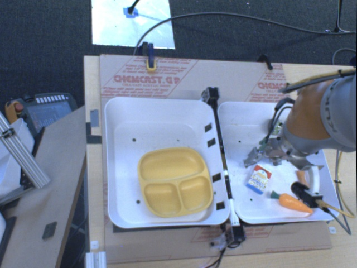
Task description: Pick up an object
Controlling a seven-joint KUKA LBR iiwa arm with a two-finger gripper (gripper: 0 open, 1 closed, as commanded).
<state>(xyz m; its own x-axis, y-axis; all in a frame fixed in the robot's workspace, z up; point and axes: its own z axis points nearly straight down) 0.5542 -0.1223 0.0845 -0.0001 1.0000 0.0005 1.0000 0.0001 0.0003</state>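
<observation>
A small carton point(259, 179), white with red and blue print, lies flat on the floor of the right bin point(240, 127), near that bin's middle and a little toward its front edge. The gripper point(261, 156) is low in the same bin, just behind the carton in the view. Whether the two touch cannot be told from this slant, nor whether the gripper is spread or closed. A toy carrot point(294, 204), orange with a green tip pointing left, lies near the carton toward the bin's front right corner, apart from it. The grey arm point(337, 110) reaches in from the right above the bin, its orange band point(307, 116) just over the wrist. The left bin point(156, 121) touches the right one along a seam set with small black clips point(212, 143), and holds a yellow plate point(173, 180) with three compartments, lying toward its front. Both bins rest on a cardboard sheet point(184, 77) with red lettering, pinned at its back edge by a yellow clamp point(150, 65); the sheet covers most of the pale desk point(91, 82). To the left stand a control pendant point(47, 113) and a slanting aluminium rail point(19, 152). Behind the desk, a shiny sheet point(131, 15) lies on the dark floor point(44, 38).
</observation>
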